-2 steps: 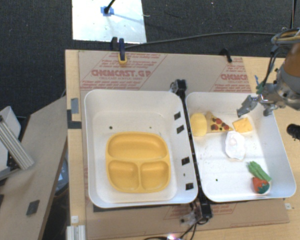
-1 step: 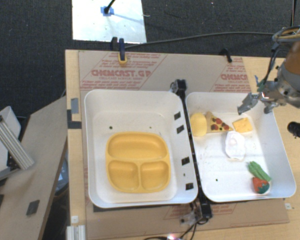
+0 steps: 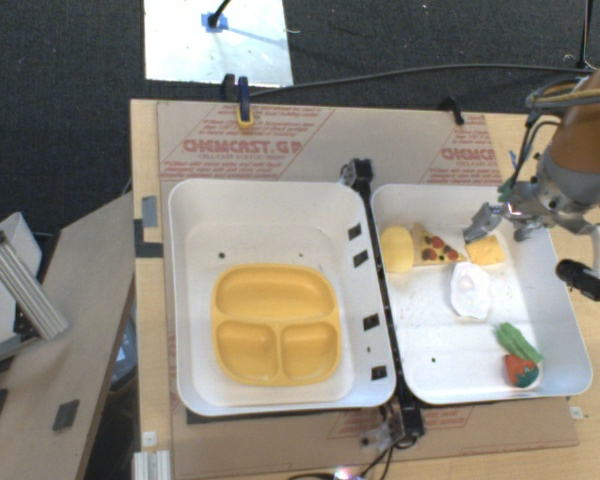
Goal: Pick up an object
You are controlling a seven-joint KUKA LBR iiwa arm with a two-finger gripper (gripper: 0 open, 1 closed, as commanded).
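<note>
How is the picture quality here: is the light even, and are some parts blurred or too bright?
In the camera view, light is soft and fairly even; the right bin looks almost washed out, so the white object barely stands out; the yellow tray reads clearly; the hand and small food items are slightly soft, fine detail lost.

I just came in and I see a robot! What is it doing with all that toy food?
The arm is reaching into the right bin to pick something up. Its gripper hangs over the far side, by a yellow block and a pizza slice. It holds nothing yet. A yellow lump, a white piece and a carrot lie there too. The left bin holds a yellow tray.
</note>
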